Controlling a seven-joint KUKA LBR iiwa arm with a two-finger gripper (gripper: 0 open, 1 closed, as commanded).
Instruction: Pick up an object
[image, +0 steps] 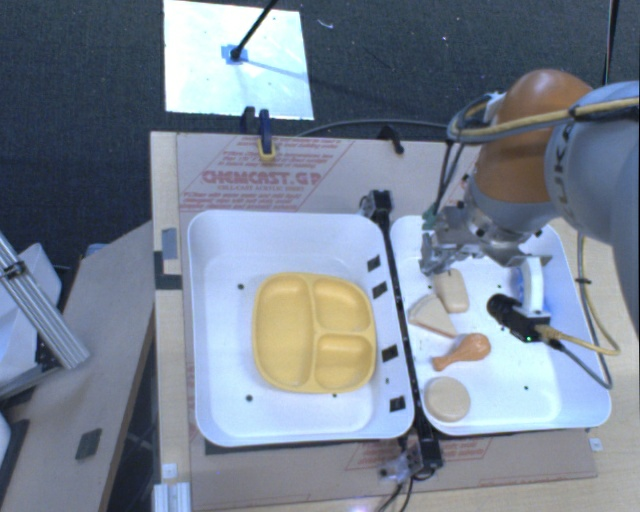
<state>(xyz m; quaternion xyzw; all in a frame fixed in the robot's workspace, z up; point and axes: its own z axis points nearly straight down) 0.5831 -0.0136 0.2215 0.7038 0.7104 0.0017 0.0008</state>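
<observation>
Closest to the camera lies a round pale biscuit (447, 398), flat on the floor of the right bin (572, 398) near its front left corner. Just behind it is an orange drumstick (465, 349), on its side with the thick end pointing right. Further back there is a pale wedge (432, 317) close to the bin's left wall, and touching its far edge is a tan block (453, 292) with rounded corners.

My gripper (440, 258) hangs low over the back left part of this bin, right at the far end of the tan block. From this angle I cannot tell whether it is apart or together, and I cannot make out anything clamped in it. My arm (600, 150) comes in from the right, with the orange band (525, 130) above the wrist.

All four small things sit in the left half of the right bin, near one another. The left bin (215, 330) holds a yellow plate (312, 332) with three sections, lying flat near its middle. Both bins rest side by side on a cardboard sheet (262, 176) with red print.
</observation>
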